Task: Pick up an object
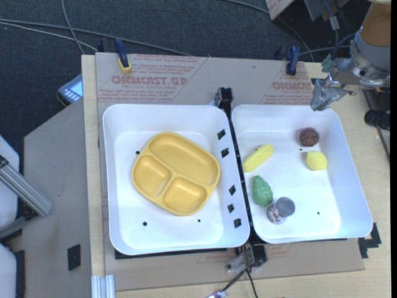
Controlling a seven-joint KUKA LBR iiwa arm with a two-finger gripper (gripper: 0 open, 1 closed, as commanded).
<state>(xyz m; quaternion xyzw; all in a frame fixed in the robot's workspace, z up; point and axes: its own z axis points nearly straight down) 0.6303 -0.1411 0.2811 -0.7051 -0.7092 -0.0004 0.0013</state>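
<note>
White bins: two shallow plastic ones side by side on the table, a left bin [118, 166] and a right bin [347, 185].
Left bin: one yellow three-compartment plastic tray [176, 172].
Right bin: five small objects.
Objects: one yellow corn cob [258, 158] near the divider; one green bumpy vegetable [261, 190] just below it; one silver-grey can [281, 210] on its side beside the vegetable; one dark brown ball [309, 137]; one yellow lemon [316, 161] just below the ball.
Claw: grey claw [322, 99] at the right bin's far rim, above its back edge, nothing between its fingers; open or closed, I cannot tell.
Clamps: two blue ones, [122, 54] and [291, 59], on the board's far edge.
</note>
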